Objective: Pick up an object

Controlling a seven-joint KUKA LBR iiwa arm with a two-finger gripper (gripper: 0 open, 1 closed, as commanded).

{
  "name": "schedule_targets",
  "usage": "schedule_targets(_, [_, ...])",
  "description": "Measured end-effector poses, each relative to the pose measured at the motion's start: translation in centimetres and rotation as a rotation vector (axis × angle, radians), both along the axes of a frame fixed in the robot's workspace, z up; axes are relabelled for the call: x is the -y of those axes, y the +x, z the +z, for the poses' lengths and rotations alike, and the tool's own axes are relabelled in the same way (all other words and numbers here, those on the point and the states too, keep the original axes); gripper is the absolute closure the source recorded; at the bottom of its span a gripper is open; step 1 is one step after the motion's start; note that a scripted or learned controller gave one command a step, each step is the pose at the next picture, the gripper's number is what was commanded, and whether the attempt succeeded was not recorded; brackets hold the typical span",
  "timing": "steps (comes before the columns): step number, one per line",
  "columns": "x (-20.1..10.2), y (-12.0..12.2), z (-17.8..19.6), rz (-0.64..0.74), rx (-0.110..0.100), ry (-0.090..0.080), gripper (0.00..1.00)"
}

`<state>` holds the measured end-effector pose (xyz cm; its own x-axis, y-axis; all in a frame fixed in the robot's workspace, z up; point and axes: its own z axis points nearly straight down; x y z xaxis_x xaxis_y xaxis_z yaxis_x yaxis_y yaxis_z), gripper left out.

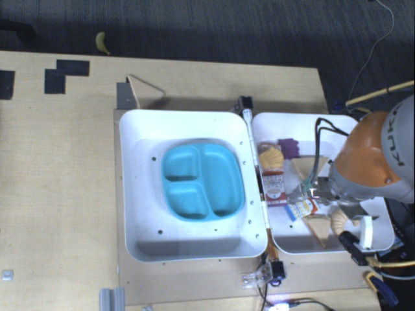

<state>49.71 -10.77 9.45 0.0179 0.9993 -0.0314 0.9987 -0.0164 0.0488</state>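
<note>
Bins sit side by side on the pale wooden bench (58,193). In the left bin (139,173) a blue divided tray (201,181) with three compartments lies flat near the middle. The right bin (272,125) holds a cluster of small objects: a tan, shell-like piece (271,154) near its upper left, a purple block (289,148) just beside that, a red-and-white packet (273,188) below them along the bin's left wall, a small blue-and-white item (297,210) close to the packet's lower end, a tan wedge-shaped piece (318,227) and a pale rounded object (339,222) toward the bin's near side.

The arm (366,157), its orange band facing the camera, reaches over the right bin from the right. The gripper (312,192) hangs low among the objects, just right of the packet and above the blue-and-white item. How far its jaws stand apart I cannot tell, since the wrist covers them, and no object is seen clamped.

A yellow banana-shaped thing (102,42) lies on the dark carpet beyond the bench.
</note>
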Motion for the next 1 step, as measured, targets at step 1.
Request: schedule_targets(1, [-0.69,-0.05,0.97,0.012,-0.012,0.015,1.0])
